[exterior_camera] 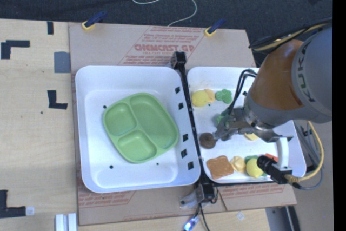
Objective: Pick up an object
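While the toast slice (219, 166) lies at the right bin's (211, 74) near edge, the jaws (220, 131) hover just beside a brown round piece (207, 140), whether open or closed I cannot tell; a green divided plate (141, 126) fills the left bin (86, 116).

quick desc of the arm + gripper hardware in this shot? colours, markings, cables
Grey KUKA arm with dark lettering on its casing and a broad orange band above the wrist. Dark metal gripper at the tip. A black cable loops beside the wrist; yellow-orange cabling runs along the arm's lower right.
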`<state>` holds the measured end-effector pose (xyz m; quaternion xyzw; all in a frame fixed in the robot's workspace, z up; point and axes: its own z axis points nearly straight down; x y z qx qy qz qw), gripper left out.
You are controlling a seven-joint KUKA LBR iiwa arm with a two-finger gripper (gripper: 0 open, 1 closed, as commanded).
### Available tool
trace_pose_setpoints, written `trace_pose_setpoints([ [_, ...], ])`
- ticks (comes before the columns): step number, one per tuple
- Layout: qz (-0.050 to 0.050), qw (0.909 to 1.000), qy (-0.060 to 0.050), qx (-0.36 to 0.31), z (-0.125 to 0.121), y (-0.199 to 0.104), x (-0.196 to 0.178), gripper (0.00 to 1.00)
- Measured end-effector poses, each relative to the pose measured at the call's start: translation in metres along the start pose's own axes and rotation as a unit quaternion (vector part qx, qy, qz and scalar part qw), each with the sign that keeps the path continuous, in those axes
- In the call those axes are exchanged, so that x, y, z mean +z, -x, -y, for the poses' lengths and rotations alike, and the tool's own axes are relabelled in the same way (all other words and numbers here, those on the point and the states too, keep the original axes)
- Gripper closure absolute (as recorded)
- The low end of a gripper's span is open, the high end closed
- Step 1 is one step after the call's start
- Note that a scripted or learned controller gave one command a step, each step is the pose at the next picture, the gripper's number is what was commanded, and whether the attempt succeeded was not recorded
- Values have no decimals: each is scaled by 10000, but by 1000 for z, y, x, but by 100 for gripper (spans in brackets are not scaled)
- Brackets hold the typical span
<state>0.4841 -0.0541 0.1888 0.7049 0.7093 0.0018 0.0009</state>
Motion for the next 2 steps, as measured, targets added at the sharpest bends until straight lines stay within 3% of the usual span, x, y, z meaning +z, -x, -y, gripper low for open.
trace_pose_setpoints([
  [1,-17,10000,33,-42,-16,-99,-105,100],
  [2,-10,10000,58,1,-2,-111,-266,100],
])
